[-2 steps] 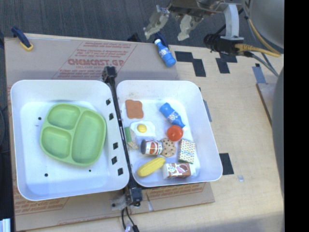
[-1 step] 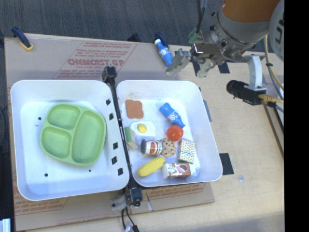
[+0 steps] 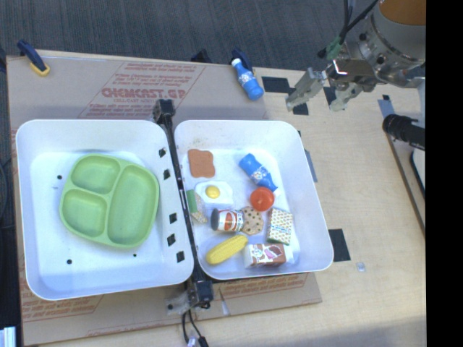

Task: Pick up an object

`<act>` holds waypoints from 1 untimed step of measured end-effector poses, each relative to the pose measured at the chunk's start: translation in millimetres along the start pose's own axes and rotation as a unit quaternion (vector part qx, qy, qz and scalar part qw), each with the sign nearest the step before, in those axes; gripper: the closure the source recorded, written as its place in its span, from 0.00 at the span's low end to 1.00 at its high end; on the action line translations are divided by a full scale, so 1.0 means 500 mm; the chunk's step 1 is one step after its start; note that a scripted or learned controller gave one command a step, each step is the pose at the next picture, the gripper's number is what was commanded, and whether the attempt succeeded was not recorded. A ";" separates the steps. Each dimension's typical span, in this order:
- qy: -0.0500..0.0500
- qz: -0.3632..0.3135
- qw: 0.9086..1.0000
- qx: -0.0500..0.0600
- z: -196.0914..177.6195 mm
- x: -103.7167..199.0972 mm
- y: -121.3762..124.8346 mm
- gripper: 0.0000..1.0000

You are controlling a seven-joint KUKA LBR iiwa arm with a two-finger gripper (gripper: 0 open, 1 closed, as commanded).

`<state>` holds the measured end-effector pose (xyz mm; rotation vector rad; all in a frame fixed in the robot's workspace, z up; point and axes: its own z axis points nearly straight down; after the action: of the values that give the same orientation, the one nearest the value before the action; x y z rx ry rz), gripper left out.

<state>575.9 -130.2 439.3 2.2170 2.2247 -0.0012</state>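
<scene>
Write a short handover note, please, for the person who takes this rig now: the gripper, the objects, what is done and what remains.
Gripper: open, holding nothing, hanging above the bench beyond the right bin's far right corner.
Objects: all lie in the right bin, among them the blue can, tomato, fried egg and corn cob. The left bin holds a green divided plate.
Done: nothing picked yet.
Left: reach into the right bin, grasp one object, lift it.

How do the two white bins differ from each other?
The left bin holds a single green divided plate; the right bin holds many small toy foods, such as a fried egg and a corn cob. Both are shallow, white and similar in size, set side by side.
</scene>
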 end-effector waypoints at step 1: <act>0.001 -0.001 1.000 0.002 0.180 0.023 -0.104 0.00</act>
<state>523.8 -118.7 349.5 2.2183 2.2284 -0.0040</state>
